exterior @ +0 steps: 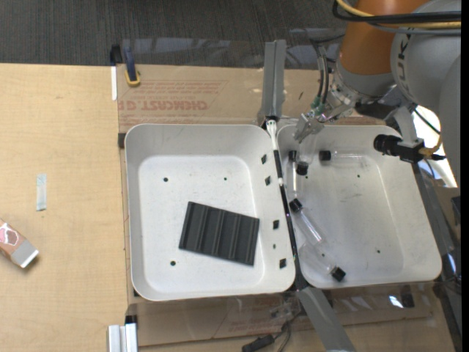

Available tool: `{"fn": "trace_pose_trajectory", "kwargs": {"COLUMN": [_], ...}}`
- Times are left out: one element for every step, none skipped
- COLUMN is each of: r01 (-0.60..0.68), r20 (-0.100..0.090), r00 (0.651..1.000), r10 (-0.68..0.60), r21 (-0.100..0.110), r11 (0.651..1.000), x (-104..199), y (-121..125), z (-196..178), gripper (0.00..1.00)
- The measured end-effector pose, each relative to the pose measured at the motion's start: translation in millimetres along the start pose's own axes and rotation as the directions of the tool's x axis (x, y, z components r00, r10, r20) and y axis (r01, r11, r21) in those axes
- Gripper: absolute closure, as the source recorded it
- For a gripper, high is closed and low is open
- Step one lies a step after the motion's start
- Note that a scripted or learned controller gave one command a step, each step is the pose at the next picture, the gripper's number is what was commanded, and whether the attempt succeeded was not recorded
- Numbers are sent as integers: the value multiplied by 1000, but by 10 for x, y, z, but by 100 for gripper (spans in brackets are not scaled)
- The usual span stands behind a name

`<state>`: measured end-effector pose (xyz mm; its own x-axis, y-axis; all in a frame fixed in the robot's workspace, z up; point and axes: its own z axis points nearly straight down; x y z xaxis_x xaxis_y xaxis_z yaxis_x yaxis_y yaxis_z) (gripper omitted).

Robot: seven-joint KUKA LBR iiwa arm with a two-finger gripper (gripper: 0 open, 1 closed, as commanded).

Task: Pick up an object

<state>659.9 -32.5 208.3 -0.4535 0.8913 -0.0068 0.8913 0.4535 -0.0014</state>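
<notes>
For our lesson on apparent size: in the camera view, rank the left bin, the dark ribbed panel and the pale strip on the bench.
1. left bin
2. dark ribbed panel
3. pale strip

Dark grey ribbed slab [220,233]; white bins [139,196].

Arm [410,42] cut off at top-right edge; hand [308,127] fingers too small to tell.

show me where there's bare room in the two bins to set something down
Left white bin: bare floor behind and on both sides of the dark ribbed rectangular panel. Right white bin: open middle floor; its back left corner is crowded by the gripper.
</notes>
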Motion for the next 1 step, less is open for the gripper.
{"fn": "trace_pose_trajectory", "kwargs": {"r01": [2], "r20": [2], "r00": [1000], "r10": [-2], "r21": [1], "r11": [1000], "x": [-3], "y": [4], "z": [-85], "gripper": [100]}}
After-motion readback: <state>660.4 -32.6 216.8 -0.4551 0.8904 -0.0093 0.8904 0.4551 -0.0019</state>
